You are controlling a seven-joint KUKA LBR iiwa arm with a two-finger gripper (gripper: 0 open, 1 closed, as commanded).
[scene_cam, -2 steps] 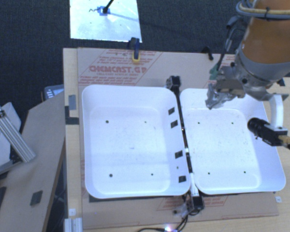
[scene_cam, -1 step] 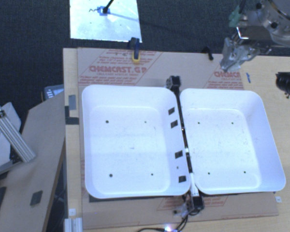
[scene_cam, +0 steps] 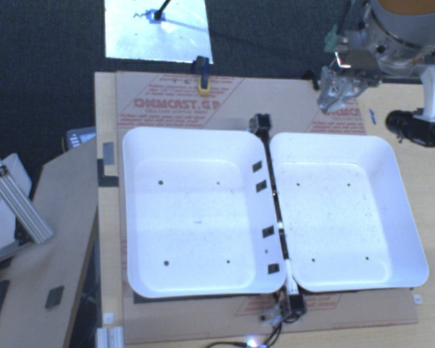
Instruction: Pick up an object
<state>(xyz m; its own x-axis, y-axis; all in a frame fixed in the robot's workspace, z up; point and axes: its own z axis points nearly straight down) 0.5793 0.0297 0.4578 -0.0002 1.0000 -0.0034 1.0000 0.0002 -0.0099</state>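
Two shallow white bins sit side by side on the bench, the left bin (scene_cam: 138,151) and the right bin (scene_cam: 399,187). I see no loose object in either one, only small dark dots on their floors. My gripper (scene_cam: 336,97) hangs above the bench just behind the far rim of the right bin, near its back left part. Nothing shows between or under its metal fingers.
Black clips (scene_cam: 262,186) run along the seam between the bins. A yellow and blue clamp (scene_cam: 202,77) stands behind the left bin, beside a shiny metal plate (scene_cam: 156,20). An aluminium rail (scene_cam: 11,198) slants at the far left.
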